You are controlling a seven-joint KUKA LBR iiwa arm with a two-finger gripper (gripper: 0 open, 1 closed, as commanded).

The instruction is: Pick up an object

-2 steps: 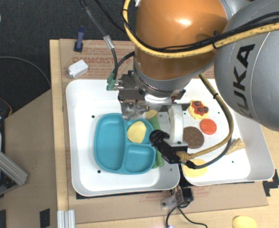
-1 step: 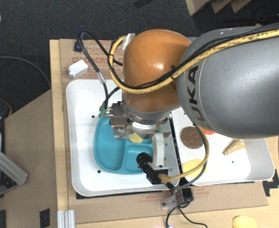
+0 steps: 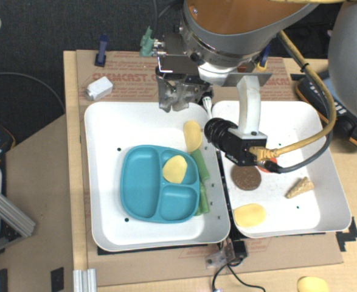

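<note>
White bins: two on your counter (image 3: 75, 163), side by side; left bin (image 3: 102, 163), right bin (image 3: 324, 163).
Left bin contents: blue divided tray (image 3: 145, 187) with a yellow piece (image 3: 175, 169) in its upper right compartment; a green strip (image 3: 201, 181) lies along the tray's right edge; a pale yellow oblong (image 3: 192, 135) sits just above the tray.
Right bin contents: brown disc (image 3: 247, 178), tan wedge (image 3: 300, 188), flat yellow piece (image 3: 249, 215) near the front left corner.
Hand: your hand (image 3: 179, 96) hangs over the left bin's back rim; finger state, cannot tell.
Arm: grey body with orange band (image 3: 245, 5) above.
</note>
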